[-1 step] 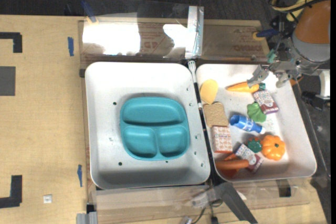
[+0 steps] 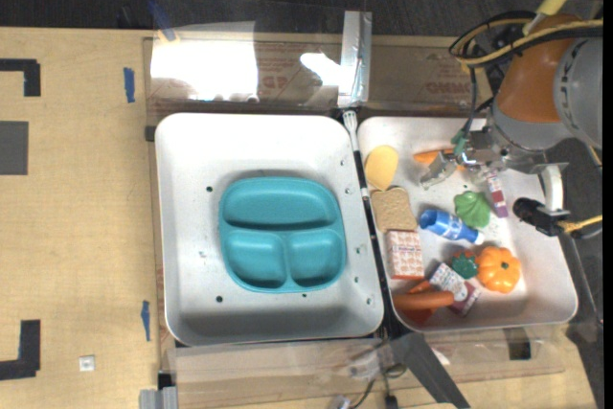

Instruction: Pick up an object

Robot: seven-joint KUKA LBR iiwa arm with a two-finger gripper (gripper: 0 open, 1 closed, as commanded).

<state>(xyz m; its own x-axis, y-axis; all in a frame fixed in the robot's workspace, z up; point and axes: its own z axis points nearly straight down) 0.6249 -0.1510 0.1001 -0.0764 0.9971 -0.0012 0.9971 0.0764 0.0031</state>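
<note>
The arm (image 2: pixel 551 86) is reaching in from the right, its orange band sitting above the far right corner of the right bin (image 2: pixel 565 302). The gripper (image 2: pixel 458 158) is hanging low over the far part of that bin, metal parts pointing left, right beside a small orange piece (image 2: pixel 426 156). From here I cannot tell how the tool is set, and I am seeing nothing clearly caught in it.

All the loose things are lying in the right bin. A yellow lemon-like toy (image 2: pixel 381 166) is resting near the far left corner, just beside the dividing wall. Nearer along that wall a tan cracker-like block (image 2: pixel 391 206) is lying, then a small red and white packet (image 2: pixel 404 254), and at the near edge a red-orange sausage shape (image 2: pixel 421 299). Toward the middle a blue tube (image 2: pixel 448 226) is lying on its side, with a green leafy piece (image 2: pixel 471 208) just to its right. An orange pumpkin (image 2: pixel 498 269) is sitting near the right side, well clear of the gripper.

The left bin (image 2: pixel 182 206) is holding a teal divided tray (image 2: pixel 283 231), sitting flat in its middle. A sheet of clear plastic (image 2: pixel 249 62) is glaring at the far side of the bins.
</note>
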